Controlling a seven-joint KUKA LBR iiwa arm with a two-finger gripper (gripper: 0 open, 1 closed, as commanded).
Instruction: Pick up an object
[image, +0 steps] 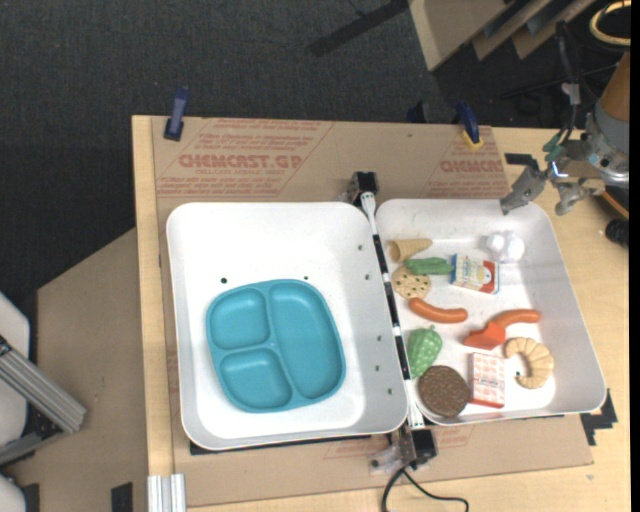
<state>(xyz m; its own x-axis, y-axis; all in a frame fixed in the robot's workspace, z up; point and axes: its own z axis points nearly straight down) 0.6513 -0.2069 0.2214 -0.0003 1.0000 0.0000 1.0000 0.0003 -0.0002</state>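
Observation:
My gripper (538, 198) hangs over the far right corner of the right bin (570, 290), open, with nothing between its fingers. Several toy foods lie in that bin: a white lump (500, 244) closest to the gripper, a small carton (473, 272), a green pod (430, 265), a tan cone (409, 247), a speckled cookie (408, 282), a sausage (437, 311), an orange-red piece (506, 324), a croissant (530, 360), a pink wafer pack (487, 380), a brown round biscuit (443, 390) and a green leaf-shaped piece (423, 348).
The left bin (190, 260) holds a teal divided plate (275, 342). Both bins rest on a cardboard sheet (250, 155) clamped by blue clips (178, 112) at the back. A cable (410, 480) runs off the front edge.

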